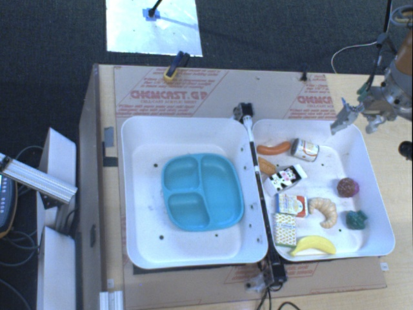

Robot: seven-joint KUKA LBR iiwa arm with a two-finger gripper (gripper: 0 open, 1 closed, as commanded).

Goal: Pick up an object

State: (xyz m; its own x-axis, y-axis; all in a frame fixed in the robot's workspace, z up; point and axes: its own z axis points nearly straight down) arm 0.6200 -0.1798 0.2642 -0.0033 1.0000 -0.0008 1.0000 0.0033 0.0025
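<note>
The right bin point(373, 173) holds several small items: a sausage point(274, 149), a small can point(304, 149), a black-and-white carton point(287, 177), a maroon ball point(347, 187), a croissant point(324, 210), a teal lump point(355, 219) and a banana point(313, 245). My gripper point(354, 127) hangs over the bin's far right corner, above and to the right of the can. It is open, with nothing between its fingers point(339, 121).
The left bin point(145, 141) carries a blue divided plate point(201, 191). A red-and-blue box point(290, 204) and a yellow-green box point(284, 229) lie near the divider. An orange piece point(266, 167) sits by the sausage. A yellow-handled tool point(174, 68) lies behind the bins.
</note>
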